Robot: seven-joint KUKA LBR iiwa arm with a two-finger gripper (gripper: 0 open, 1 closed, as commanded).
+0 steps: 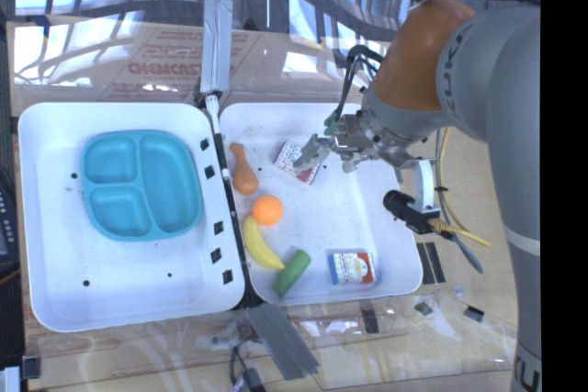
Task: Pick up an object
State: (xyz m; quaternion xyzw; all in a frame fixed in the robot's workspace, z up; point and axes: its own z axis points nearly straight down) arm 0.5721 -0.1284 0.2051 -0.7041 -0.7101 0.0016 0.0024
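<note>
Reaching from right, claw (317, 149) low over patterned packet (297, 162).

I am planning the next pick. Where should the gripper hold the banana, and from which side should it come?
Probably the banana's middle, from above, fingers closing across its narrow width. It lies flat with the bin wall on one side and the orange ball and green piece near its ends.

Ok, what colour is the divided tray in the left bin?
Light blue tray, clearest in the camera view.
</note>
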